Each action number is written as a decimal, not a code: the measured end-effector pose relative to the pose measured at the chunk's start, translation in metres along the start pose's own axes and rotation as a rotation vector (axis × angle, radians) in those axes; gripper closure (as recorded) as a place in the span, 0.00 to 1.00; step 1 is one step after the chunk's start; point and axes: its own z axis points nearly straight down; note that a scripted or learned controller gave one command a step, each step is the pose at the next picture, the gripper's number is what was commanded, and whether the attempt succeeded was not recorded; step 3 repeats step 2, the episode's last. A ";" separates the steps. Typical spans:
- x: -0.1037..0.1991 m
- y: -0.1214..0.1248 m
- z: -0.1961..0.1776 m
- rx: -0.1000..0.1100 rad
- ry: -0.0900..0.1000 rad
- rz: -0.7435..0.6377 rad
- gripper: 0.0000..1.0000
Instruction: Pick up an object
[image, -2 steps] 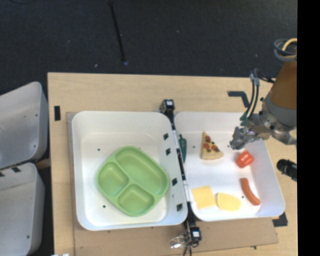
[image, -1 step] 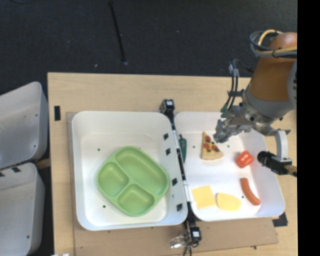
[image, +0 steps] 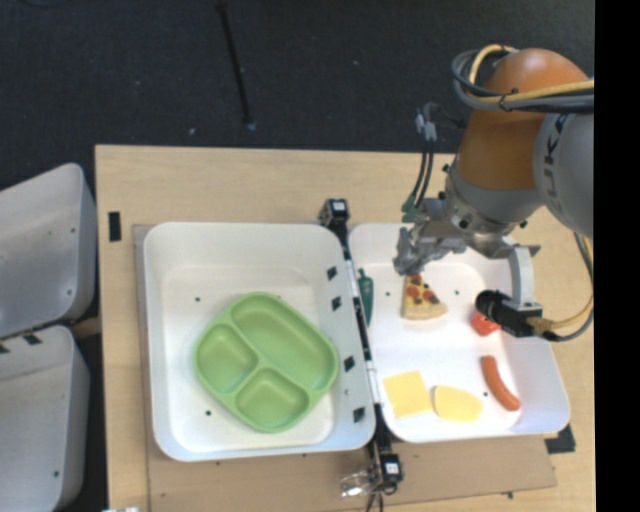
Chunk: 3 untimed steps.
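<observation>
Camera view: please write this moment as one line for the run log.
gripper: above right bin, just over pizza slice | grasp: not seen | right bin also: two yellow cheese pieces, sausage | left bin: green divided plate

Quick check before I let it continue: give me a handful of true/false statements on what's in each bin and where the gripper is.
1. The green divided plate lies in the left bin. True.
2. The toy pizza slice lies in the left bin. False: it lies in the right bin, at the top.
3. The gripper is over the right bin, just above the pizza slice. True.
4. The toy sausage is on the green plate. False: it lies on the right bin's floor, near its right wall.
5. Two yellow cheese pieces, a square one and a rounded one, lie side by side in the right bin. True.
</observation>
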 end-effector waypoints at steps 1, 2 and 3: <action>0.043 0.009 0.017 0.003 -0.001 0.003 1.00; 0.087 0.027 0.031 0.001 -0.002 0.003 1.00; 0.087 0.027 0.031 0.001 -0.002 0.003 1.00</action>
